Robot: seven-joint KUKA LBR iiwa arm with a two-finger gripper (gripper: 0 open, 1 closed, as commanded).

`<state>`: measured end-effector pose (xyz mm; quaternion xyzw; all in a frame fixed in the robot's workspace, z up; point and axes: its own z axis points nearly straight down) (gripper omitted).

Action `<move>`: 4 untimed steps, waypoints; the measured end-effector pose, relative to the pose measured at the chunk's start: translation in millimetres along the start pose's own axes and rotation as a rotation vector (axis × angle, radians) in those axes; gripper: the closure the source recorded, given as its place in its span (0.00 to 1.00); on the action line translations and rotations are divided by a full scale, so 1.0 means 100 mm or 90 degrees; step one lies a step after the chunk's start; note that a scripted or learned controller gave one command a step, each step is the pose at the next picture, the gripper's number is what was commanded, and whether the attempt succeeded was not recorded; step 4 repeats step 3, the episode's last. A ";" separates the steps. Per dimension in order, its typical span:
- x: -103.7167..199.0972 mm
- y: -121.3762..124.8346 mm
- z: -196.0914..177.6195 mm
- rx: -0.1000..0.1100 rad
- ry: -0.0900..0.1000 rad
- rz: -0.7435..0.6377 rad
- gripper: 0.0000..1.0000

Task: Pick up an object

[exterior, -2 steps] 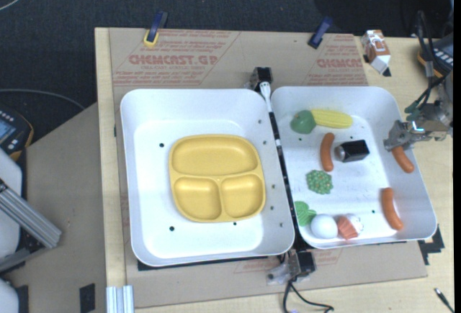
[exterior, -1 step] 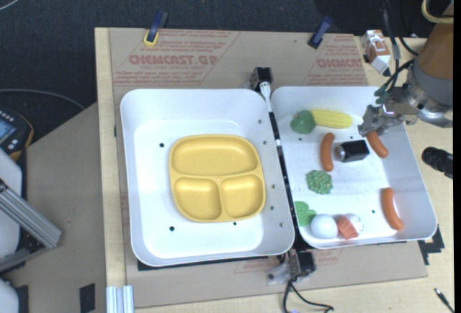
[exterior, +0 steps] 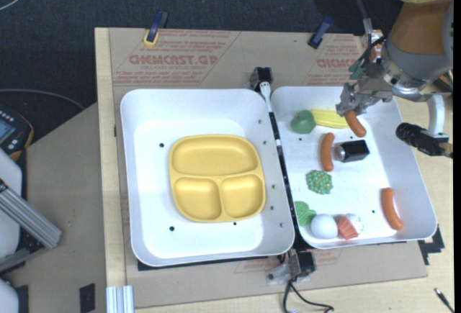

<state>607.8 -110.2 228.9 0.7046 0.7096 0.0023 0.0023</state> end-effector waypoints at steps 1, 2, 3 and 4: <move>0.33 0.30 0.08 0.001 0.000 0.001 1.00; 0.55 0.63 0.01 0.000 0.000 0.002 1.00; 0.65 0.46 0.09 0.007 0.000 0.004 1.00; 0.65 0.46 0.09 0.007 0.000 0.004 1.00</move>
